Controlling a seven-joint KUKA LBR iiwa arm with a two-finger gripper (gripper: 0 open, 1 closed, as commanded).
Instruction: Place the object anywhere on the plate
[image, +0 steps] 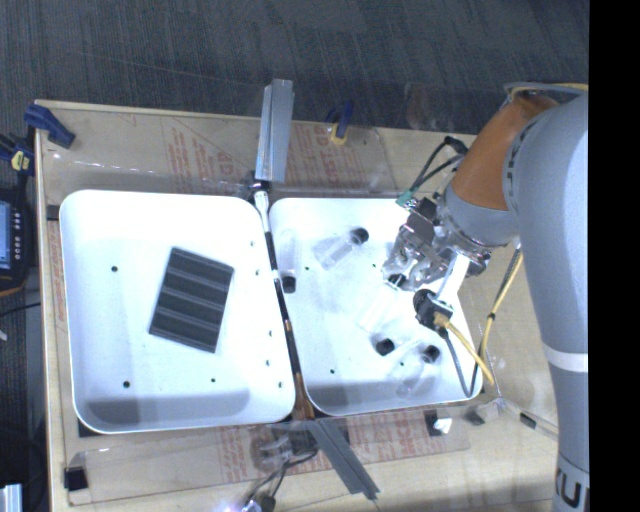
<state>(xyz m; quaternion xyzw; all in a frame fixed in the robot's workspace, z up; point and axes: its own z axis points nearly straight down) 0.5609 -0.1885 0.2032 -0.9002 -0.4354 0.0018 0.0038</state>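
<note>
Worktop (150, 150) carries two shallow white bins side by side. Left bin (90, 230) holds a dark ridged plate (191, 299), lying flat and tilted, near the bin's middle. Right bin (330, 390) holds several small clear objects with dark caps — one (340, 245) near the upper middle, another (383, 345) lower down, a third (428, 353) just beside it toward the right wall. Arm (545, 200) reaches in from the right; pincer (412, 268) sits over the right bin's upper right part. Whether it is clenched or released — cannot tell. Nothing seen between its tips. Plate well apart from the pincer.
</note>
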